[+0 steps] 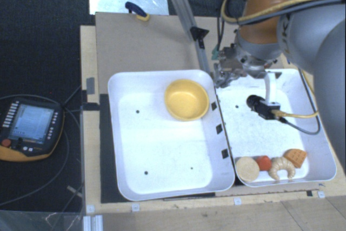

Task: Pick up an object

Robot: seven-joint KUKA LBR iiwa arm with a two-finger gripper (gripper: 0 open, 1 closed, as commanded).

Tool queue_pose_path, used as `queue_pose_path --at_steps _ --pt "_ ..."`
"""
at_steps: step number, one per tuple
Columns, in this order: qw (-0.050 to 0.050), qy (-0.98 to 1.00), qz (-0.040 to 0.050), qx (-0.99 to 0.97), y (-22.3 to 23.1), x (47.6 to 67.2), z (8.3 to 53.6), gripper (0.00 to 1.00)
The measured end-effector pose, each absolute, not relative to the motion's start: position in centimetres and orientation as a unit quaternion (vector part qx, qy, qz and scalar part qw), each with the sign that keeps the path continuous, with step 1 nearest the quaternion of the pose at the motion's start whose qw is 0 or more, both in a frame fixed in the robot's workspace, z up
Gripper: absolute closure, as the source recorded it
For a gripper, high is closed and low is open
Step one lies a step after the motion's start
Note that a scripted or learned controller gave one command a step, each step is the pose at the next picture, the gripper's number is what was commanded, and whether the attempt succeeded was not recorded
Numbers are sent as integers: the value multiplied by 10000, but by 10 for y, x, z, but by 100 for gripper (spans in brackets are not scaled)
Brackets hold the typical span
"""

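Arm poised at the far edge of the right bin, food items waiting at its near edge.

The left bin (162, 170) carries a yellow bowl (187, 99) near its far right corner. In the right bin (324, 165), a round cracker (248, 169), a small red piece (263, 163), a croissant (283, 167) and a waffle piece (295, 157) lie clustered along the near edge. The gripper (223, 78) hangs by the far left corner, well apart from them; whether it is apart or together I cannot tell. To pick well, it should probably travel to the near edge, choose an outer item such as the cracker, and descend square so neighbours and the bin wall do not block the grasp.
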State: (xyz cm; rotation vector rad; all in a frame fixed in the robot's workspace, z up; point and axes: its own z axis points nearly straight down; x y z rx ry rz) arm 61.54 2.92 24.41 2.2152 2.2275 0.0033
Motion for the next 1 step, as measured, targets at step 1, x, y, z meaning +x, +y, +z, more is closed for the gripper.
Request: queue_pose_path --at_steps 1 --pt "-6 7085 2 7057 82 630 229 100"
